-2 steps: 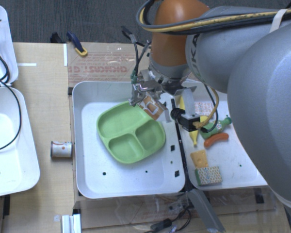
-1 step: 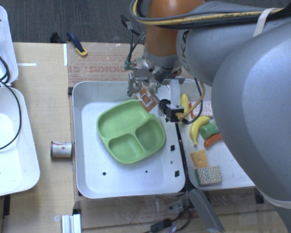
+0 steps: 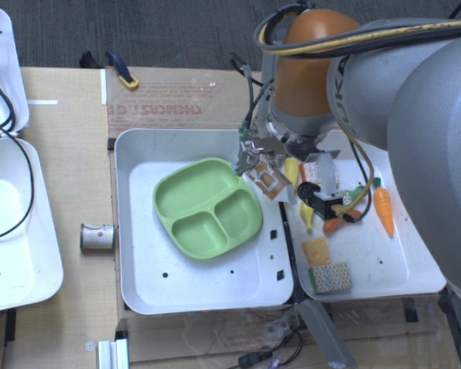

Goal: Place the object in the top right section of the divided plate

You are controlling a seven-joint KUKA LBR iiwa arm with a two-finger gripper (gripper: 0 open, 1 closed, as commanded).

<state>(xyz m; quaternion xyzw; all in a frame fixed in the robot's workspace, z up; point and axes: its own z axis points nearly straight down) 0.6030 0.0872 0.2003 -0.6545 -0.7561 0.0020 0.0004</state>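
Object (image 3: 270, 181): small brown-and-white packet, at divider between two bins, just off plate's right edge, directly under gripper (image 3: 255, 160). Looks light, thin, probably crinkly wrapper (flat faces slippery, judgement only). Best hold across narrow edges, not flat face. Cannot tell whether claw pinches packet or hangs over it; fingers hidden in clutter. Green divided plate (image 3: 207, 206) sits mid left bin (image 3: 138, 283), sections bare.
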